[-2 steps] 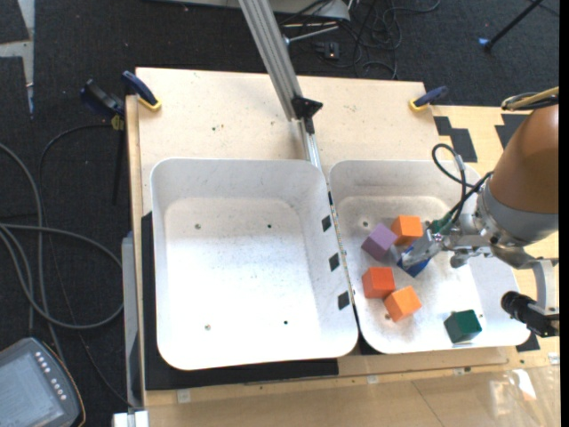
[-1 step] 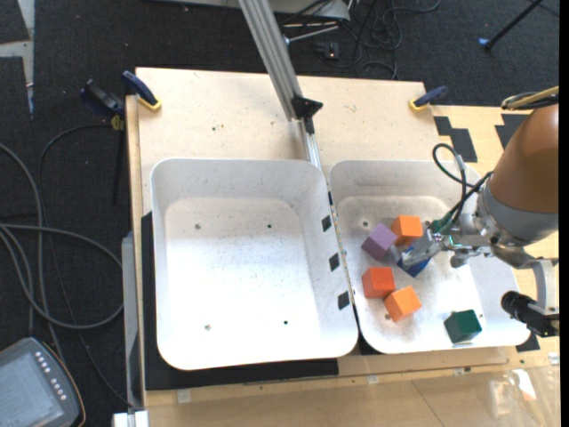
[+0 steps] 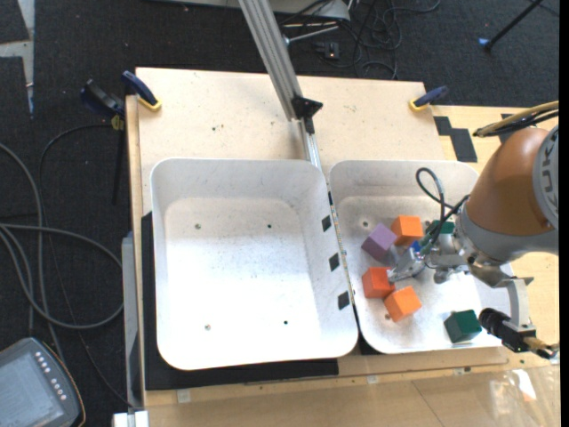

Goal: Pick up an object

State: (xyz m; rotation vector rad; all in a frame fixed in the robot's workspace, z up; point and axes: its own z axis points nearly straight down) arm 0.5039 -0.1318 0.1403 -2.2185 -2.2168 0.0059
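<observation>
In the right bin (image 3: 356, 185) lie several small blocks: a purple one (image 3: 380, 241), an orange one (image 3: 408, 229) at the back, a red-orange one (image 3: 377, 283), another orange one (image 3: 403, 302) in front and a dark green one (image 3: 462, 326) near the front right corner. My gripper (image 3: 411, 265) is down among them, between the purple, red-orange and front orange blocks. Its metal fingers are small and partly hidden by cabling. Nothing shows clearly between them.
The left bin (image 3: 240, 256) stands beside the right one, with a shared raised rim between them. A slanted metal pole (image 3: 271, 43) comes down to the bins' back edge. Clamps (image 3: 142, 92) hold the board's back corners. The arm's orange band (image 3: 516, 185) overhangs the right bin's right side.
</observation>
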